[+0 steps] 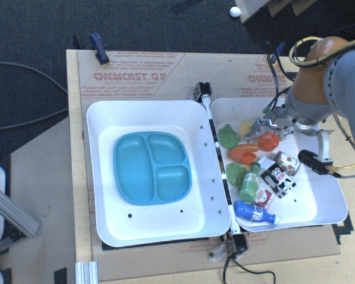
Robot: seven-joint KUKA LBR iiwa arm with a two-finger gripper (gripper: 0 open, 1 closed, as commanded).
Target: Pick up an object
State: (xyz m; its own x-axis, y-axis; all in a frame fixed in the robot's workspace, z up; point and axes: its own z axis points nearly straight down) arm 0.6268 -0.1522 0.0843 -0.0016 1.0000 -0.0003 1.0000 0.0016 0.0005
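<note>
Two white bins sit side by side on a brown bench (136,76). One, the left bin (100,158), has a blue plate (152,167) in it with three parts, and the plate lies flat in the middle. The other, the right bin (325,200), has a small pile of toys and things on its left side. At the top of the pile is a green leafy thing (228,136), and near it is a small yellow bit (245,127). An orange-red round thing (268,141) lies beside a long orange thing (244,153), and the two are touching or nearly so. Lower down are a green lump (234,173) and a green bottle (249,185) standing close together. Beside them is a black and white toy (279,179) with a small can-like thing (286,161) just above it. At the bottom edge lies a blue bottle (254,213) on its side. The gray arm with its orange band (310,70) comes in from the right. Its gripper (270,126) hangs low over the top of the pile, just above the orange-red round thing. It is too small and dim to tell if it is grabbing anything or not.
</note>
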